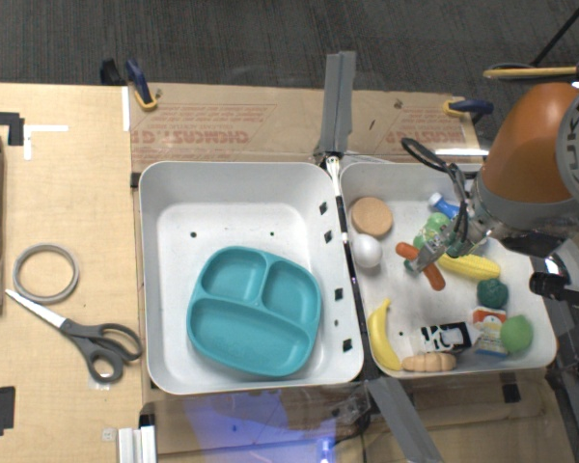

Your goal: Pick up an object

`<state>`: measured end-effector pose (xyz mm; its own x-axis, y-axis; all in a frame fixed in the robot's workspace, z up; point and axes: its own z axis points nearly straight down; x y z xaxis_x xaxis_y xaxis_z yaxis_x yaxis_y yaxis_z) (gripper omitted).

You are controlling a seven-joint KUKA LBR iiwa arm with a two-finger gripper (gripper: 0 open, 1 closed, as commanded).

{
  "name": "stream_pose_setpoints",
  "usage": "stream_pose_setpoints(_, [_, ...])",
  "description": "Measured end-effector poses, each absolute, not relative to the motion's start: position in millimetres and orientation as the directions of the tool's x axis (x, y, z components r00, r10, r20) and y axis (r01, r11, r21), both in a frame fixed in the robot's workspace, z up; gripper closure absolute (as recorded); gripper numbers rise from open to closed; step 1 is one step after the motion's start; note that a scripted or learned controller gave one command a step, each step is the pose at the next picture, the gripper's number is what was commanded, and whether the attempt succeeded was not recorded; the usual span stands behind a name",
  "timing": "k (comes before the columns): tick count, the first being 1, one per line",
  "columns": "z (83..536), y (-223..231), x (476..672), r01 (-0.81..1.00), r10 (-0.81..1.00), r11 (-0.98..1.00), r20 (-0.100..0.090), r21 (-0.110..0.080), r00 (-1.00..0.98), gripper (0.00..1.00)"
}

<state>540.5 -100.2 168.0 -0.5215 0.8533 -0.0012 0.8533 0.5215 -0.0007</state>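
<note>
The object is whichever toy you go for, and they're all piled in the right bin (540, 360): a yellow banana (380, 338) near the front-left, a white egg (366, 251), a round tan disc (372, 216), a green ball (516, 332) and more. The left bin (164, 258) just holds a teal divided plate (258, 310) (probably the drop spot). Your gripper (434, 257) is down over an orange carrot-like piece (420, 261) mid-bin, arm slanting in from the right with the orange band up high. I can't tell how the gripper is set; too cluttered there.
</note>
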Motion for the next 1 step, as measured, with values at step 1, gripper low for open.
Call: stream_pose_setpoints(1, [246.3, -49.8, 583.6, 0.839, 0.839, 0.544, -0.002, -0.001, -0.544, 1.00])
